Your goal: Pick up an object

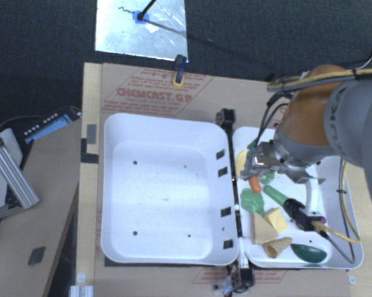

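The right bin holds several small things. A yellow piece lies at its left wall, with an orange piece just below it. Further down are a green lump, a long green piece, a yellow block, a tan cone and a dark green oval. My gripper hangs low over the upper left of this bin, right above the orange piece and beside the yellow one. The arm's wrist hides the bin's upper middle.
The left bin lies beside it, parted by a rim with black clips. Both bins rest on a cardboard sheet. A metal plate lies beyond the bench, and grey gear stands at the far left.
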Controlling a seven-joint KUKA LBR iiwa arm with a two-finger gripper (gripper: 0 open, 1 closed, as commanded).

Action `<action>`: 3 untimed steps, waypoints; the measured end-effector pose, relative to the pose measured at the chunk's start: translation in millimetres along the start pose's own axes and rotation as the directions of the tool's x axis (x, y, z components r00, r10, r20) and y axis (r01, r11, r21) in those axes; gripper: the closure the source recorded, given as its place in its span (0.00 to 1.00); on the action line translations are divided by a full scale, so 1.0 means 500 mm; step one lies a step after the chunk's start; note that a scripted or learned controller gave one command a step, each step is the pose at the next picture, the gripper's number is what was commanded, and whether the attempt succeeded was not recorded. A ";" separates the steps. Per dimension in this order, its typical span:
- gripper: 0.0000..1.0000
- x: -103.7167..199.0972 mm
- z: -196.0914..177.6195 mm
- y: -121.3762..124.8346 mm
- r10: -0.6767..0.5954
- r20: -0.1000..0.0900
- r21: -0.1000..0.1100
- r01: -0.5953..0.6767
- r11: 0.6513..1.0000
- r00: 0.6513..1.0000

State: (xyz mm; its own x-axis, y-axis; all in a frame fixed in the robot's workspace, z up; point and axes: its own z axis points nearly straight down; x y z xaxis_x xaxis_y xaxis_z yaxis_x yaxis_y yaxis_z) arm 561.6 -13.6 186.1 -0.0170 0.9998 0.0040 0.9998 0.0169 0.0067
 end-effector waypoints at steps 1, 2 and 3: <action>1.00 -0.046 -0.118 0.056 0.012 0.005 -0.001 -0.012 1.000 1.000; 1.00 0.011 -0.074 0.003 0.010 0.003 0.009 -0.010 1.000 1.000; 1.00 -0.066 0.007 -0.159 0.022 0.004 0.015 -0.022 1.000 1.000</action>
State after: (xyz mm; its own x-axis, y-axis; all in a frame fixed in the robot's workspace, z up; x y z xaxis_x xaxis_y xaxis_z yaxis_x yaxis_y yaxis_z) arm 482.5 -47.8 181.8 0.0047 1.0000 -0.0002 1.0000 -0.0047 -0.0086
